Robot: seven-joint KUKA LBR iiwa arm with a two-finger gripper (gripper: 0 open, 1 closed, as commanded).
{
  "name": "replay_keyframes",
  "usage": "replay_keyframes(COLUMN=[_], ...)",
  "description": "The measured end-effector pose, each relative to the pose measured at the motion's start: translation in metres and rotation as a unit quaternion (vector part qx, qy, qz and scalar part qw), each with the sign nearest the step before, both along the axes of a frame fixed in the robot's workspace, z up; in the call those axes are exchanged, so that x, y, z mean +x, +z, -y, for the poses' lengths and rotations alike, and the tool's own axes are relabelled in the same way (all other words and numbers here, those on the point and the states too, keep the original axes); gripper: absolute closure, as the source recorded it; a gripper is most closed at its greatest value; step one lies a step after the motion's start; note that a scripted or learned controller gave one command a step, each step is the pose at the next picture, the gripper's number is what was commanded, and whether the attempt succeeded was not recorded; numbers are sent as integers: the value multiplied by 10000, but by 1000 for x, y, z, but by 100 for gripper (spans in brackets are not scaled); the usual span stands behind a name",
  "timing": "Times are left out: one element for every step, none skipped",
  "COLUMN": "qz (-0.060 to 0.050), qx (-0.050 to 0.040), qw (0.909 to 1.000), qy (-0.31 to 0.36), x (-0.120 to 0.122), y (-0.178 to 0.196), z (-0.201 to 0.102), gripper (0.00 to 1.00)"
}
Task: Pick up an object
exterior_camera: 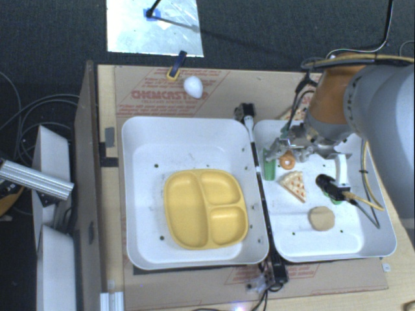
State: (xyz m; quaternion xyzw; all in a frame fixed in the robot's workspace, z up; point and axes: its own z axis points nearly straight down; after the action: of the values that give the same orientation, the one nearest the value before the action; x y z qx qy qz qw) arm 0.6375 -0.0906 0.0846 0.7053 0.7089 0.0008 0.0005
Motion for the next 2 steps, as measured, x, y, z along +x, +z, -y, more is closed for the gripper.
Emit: replay_keyframes(qz=[27,29], qx=[-4,-5], qw=[10000,10000], qy=[0,1], x=[2,2], y=[18,17], z=[1,1], gripper=[100,0])
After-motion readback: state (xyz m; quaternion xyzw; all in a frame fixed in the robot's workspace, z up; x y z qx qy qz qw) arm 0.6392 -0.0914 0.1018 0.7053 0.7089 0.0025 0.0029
